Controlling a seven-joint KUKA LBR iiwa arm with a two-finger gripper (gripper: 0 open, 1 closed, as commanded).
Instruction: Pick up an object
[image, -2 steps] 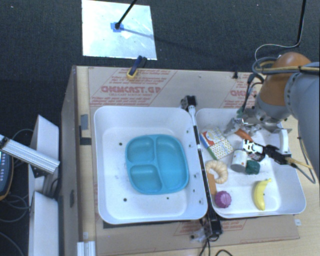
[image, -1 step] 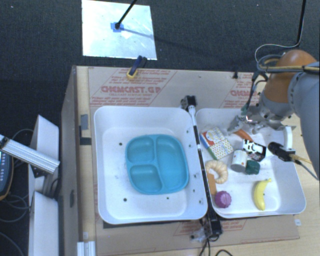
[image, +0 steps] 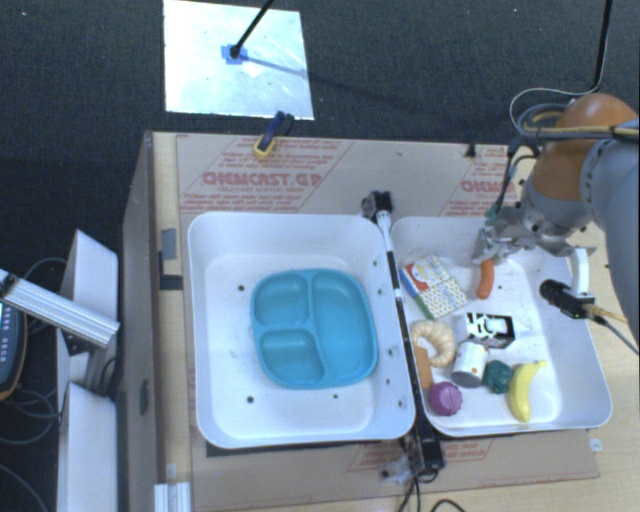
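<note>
One bent arm (image: 590, 170) poises over right bin (image: 575, 340), above carrot (image: 485, 279).

Single fixed cam above the bench (image: 300, 165), looking down at a slant. Mid distance: both bins fully in frame, left bin (image: 215, 330) and right bin (image: 585, 385), plus dark floor beyond the far edge (top of frame). Arm (image: 585, 165) enters from the right.

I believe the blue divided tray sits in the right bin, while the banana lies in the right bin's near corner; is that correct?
Not quite: the camera view shows the blue divided tray in the left bin, not the right one. The banana does lie in the right bin's near corner.
</note>
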